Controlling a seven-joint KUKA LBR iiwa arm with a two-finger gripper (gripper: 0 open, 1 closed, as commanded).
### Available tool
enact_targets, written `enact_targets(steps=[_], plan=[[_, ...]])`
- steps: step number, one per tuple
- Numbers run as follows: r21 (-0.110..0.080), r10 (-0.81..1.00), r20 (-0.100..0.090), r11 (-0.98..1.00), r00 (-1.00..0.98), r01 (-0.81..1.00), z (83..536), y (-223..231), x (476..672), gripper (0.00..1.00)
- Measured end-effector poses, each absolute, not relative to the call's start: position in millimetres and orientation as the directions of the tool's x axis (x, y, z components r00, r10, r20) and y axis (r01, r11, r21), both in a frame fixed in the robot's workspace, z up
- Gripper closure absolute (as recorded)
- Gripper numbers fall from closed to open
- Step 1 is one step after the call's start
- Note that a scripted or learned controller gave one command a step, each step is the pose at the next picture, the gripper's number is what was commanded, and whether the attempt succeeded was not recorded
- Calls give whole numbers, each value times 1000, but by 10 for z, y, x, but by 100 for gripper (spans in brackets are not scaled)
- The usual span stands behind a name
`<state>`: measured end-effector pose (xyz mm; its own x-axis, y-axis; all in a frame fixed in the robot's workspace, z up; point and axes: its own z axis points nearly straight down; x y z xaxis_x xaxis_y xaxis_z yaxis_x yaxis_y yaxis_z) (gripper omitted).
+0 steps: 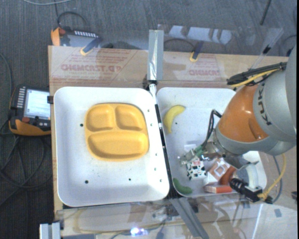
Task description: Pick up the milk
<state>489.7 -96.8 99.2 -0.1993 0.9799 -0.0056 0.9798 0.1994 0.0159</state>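
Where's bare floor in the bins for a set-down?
Left bin: a bare band all around the yellow tray, widest along the near edge. Right bin: bare right of the banana. Crowded at its near end, around the milk, under the arm.

Yellow tray [117, 131], yellow banana [172, 116], black-and-white spotted milk [195, 169].

The right bin's [189, 96] upper half lies open — just a banana [172, 116] by the divider; its lower corner is crowded — milk carton [195, 169], boxes [220, 179], arm [249, 118] overhead.
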Motion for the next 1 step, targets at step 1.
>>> enact_targets(steps=[1], plan=[[-3,992,-2,130,-130,992,1826,-236,5127,100]])
